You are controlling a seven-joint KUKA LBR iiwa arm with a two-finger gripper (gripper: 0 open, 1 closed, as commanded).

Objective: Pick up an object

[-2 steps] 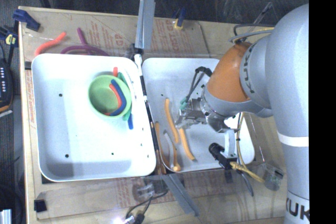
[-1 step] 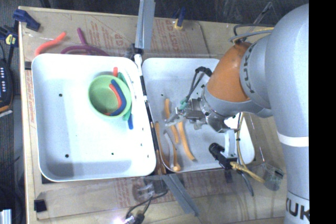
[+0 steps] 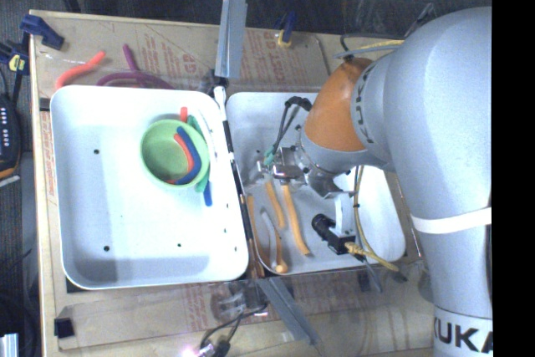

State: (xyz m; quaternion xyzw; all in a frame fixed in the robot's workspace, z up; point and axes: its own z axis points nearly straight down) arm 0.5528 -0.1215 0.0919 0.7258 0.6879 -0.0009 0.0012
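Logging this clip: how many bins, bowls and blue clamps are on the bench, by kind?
White bins: 2
Green bowl: 1
Blue clamps: 2
Total: 5

Green bowl (image 3: 163, 153) upright in left bin (image 3: 92, 251), red and blue strips (image 3: 187, 150) inside. Orange-handled tools (image 3: 293, 221) flat in right bin (image 3: 251, 109), near its left wall.
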